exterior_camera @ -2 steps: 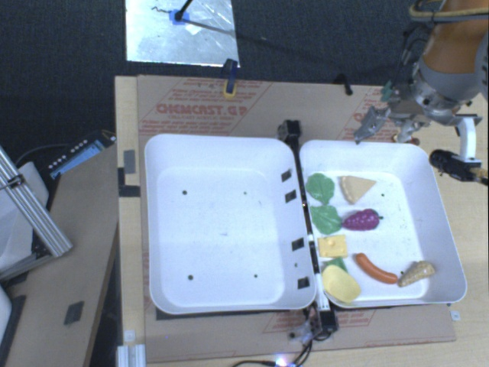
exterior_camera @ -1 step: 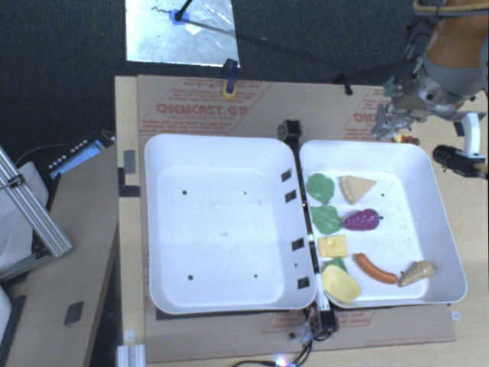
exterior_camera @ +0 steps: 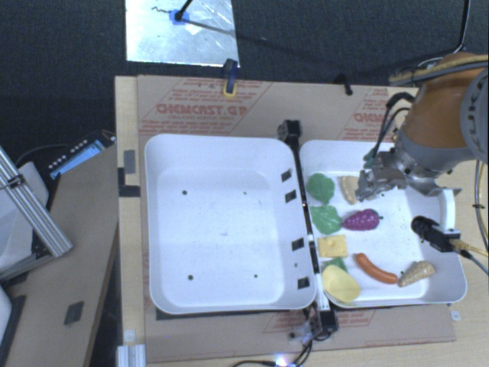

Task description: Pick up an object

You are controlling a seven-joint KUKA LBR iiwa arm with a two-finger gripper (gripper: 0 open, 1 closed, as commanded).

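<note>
The right bin holds several toy foods. A beige piece lies near its back, with a green leafy piece to its left. Further forward are a second green piece, purple grapes, a yellow cheese block, a yellow fruit, an orange-red sausage and a tan piece. My gripper hangs low over the bin, just right of the beige piece and just behind the grapes. Nothing shows between it and the bin floor that I can make out.
The left bin sits beside the right one, with a black divider clip strip between them. A black fixture sticks in at the right bin's right rim. The grey arm with its orange band overhangs the right bin's back right corner.
</note>
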